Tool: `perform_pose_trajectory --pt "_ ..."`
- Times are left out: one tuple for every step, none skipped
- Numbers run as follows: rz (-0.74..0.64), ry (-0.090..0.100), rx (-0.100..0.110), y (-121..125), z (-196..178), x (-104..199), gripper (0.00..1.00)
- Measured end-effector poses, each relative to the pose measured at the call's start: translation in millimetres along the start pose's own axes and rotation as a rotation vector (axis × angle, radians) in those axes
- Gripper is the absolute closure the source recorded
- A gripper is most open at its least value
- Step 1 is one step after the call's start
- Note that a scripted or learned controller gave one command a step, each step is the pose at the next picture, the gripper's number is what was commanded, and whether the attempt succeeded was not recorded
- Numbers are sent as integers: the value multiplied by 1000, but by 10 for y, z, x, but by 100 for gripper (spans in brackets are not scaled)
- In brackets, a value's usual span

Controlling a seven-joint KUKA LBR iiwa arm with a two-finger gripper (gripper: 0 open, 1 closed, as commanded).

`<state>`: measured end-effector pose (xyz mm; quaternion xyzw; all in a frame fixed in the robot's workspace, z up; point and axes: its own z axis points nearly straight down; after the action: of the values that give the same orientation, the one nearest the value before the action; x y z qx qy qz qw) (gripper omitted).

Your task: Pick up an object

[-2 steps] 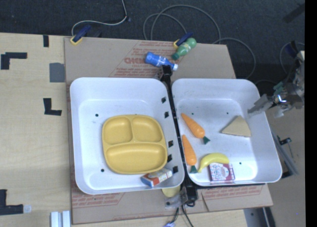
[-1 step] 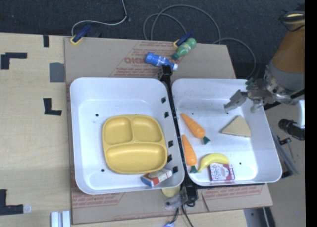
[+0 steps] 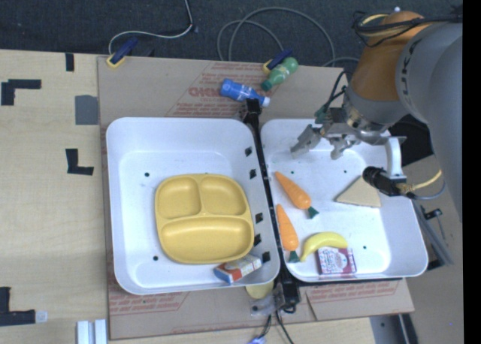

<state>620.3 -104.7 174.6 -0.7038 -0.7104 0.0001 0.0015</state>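
My gripper (image 3: 322,144) hangs over the upper part of the right bin (image 3: 400,260), its two grey fingers spread open with nothing between them. Below it lie two orange carrots: one (image 3: 292,190) near the bin's middle, the other (image 3: 286,228) lower along the left wall. A tan wedge (image 3: 359,195) rests to the right, under the arm. A yellow banana (image 3: 322,243) and a red-and-white packet (image 3: 335,261) sit near the bin's front edge.
The left bin (image 3: 128,155) holds a yellow divided plate (image 3: 204,217) and a small red, white and blue carton (image 3: 237,270) at its front. A blue bottle (image 3: 243,92) and a green bottle (image 3: 279,73) lie on cardboard behind the bins. Cables loop at the back.
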Motion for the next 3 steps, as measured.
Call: perform_pose_trajectory --pt "8 -5 -3 -162 945 -11 0" --pt "8 -4 -8 -410 877 -81 0" --pt "7 -3 -7 -404 782 -71 100"
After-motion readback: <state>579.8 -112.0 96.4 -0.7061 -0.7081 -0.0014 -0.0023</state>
